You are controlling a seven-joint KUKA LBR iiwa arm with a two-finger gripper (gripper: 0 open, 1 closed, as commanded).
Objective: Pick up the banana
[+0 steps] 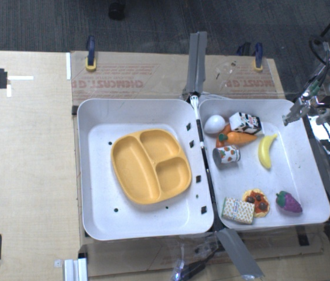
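The yellow banana (265, 151) lies in the right bin (314, 174), right of its middle, with its length running roughly toward and away from me. It touches nothing else. My gripper (304, 106) hangs over the bin's far right rim, up and to the right of the banana and well apart from it. Nothing can be seen in the gripper.
Left of the banana lie a white egg (215, 123), a black-and-white carton (245, 122), a carrot (239, 137) and a small cup (227, 154). Near the front are a cracker (238, 210), a pizza piece (257, 202) and a purple fruit (289, 202). A yellow divided plate (151, 165) sits in the left bin (95, 215).
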